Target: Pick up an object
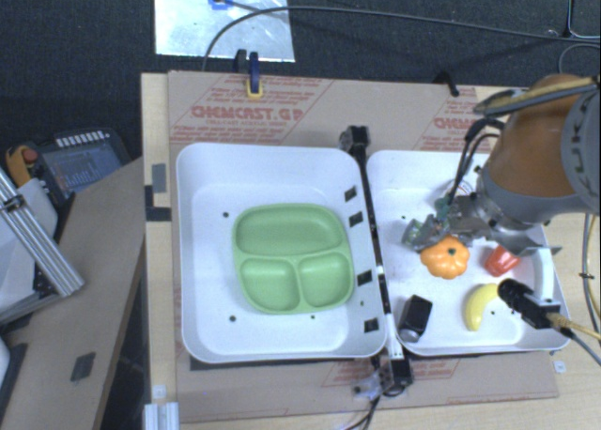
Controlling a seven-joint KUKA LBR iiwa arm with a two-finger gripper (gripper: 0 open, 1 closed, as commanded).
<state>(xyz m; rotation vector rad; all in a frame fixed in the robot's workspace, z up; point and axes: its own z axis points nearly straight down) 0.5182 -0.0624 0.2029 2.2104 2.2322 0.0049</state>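
In the right bin (394, 175) lie an orange toy pumpkin (445, 260), a small red piece (500, 258), a yellow banana (480, 306) and a small black block (415, 314). My gripper (423, 230) reaches in from the right and hangs low over the bin's middle. It is just up and left of the pumpkin, close to it or touching its top. Nothing is visibly held in it. The arm's body hides the bin's back right part.
The left bin (202, 231) holds a green divided plate (290, 258) with three compartments. A black divider strip (366, 231) runs between the two bins. A grey device (80, 163) and metal rails (38, 240) sit on the side table at left.
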